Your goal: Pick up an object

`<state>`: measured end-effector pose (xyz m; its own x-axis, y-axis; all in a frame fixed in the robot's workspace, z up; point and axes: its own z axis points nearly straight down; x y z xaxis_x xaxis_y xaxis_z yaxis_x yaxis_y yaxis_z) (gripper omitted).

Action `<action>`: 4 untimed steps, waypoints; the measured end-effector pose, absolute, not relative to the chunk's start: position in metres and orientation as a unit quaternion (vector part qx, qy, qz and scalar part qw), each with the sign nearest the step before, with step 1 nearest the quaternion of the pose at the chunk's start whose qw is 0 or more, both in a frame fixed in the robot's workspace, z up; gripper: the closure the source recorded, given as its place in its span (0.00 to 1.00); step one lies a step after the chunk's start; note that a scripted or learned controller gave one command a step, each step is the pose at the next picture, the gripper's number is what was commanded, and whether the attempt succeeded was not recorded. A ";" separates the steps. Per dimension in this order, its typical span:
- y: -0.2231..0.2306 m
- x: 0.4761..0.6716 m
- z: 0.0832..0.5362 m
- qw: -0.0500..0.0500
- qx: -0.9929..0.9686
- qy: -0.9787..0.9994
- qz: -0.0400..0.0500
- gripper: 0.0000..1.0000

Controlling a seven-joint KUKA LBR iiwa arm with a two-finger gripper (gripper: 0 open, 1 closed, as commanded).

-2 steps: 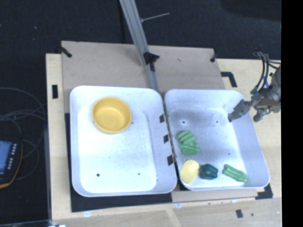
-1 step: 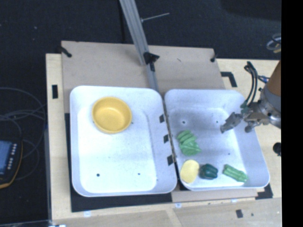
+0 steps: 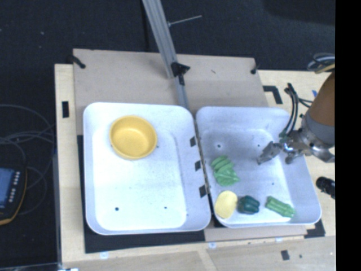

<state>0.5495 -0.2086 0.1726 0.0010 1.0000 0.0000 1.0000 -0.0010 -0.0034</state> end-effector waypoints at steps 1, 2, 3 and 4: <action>-0.213 0.552 0.130 0.001 -0.707 -0.707 0.001 0.00; -0.213 0.553 0.142 -0.001 -0.707 -0.707 -0.001 1.00; -0.216 0.563 0.199 -0.002 -0.707 -0.707 -0.001 1.00; -0.216 0.563 0.217 -0.001 -0.707 -0.707 -0.001 1.00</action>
<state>0.5633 -0.2165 0.2168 0.0002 1.0000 -0.0003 1.0000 -0.0002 0.0023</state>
